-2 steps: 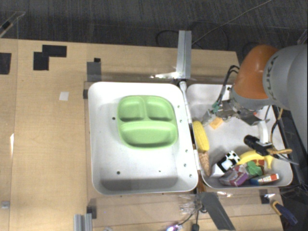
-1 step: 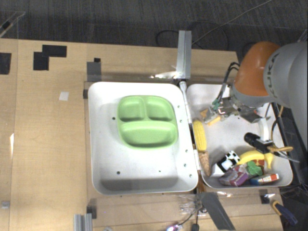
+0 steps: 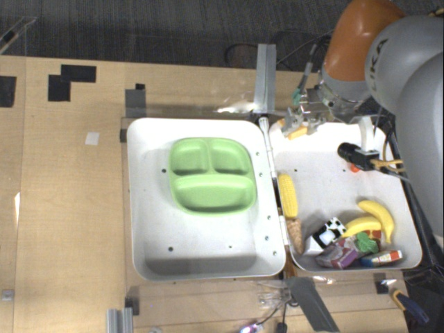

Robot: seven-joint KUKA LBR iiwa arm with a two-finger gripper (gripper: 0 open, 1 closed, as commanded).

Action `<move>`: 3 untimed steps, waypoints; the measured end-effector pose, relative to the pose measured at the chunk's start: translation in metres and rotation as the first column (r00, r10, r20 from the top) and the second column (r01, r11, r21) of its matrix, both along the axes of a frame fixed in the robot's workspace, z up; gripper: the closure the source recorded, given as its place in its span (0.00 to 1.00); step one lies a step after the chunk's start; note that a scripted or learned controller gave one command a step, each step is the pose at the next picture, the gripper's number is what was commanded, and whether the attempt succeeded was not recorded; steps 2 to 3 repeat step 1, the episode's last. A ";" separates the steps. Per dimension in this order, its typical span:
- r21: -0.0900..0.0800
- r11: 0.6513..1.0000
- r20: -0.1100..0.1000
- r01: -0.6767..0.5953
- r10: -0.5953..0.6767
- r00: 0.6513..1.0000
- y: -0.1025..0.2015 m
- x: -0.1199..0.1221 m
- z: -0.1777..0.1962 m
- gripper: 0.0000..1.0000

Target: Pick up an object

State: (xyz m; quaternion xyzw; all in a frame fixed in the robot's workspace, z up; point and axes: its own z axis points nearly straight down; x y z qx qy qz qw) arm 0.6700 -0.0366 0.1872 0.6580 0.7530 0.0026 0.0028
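Hanging over the back left corner of the right bin [image 3: 416,252] with the gripper [image 3: 300,120] clamped on a small yellow thing [image 3: 297,133], away from the bananas [image 3: 374,220].

One fixed camera overhead — slanting down on both bins [image 3: 208,266].

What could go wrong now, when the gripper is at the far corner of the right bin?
1. The gripper is low beside the right bin rim, over a small yellow piece; it might strike the wall.
2. The bananas, purple pack and other toys are crowded in the near corner, so a grasp there may slip.
3. The corn lies against the dividing wall, hard to grasp.
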 end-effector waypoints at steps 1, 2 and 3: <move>-0.001 1.000 0.005 -0.007 0.007 1.000 0.001 0.002 0.012 1.00; -0.001 1.000 0.005 -0.007 0.007 1.000 0.001 0.002 0.012 1.00; -0.001 1.000 0.005 -0.007 0.007 1.000 0.001 0.002 0.012 1.00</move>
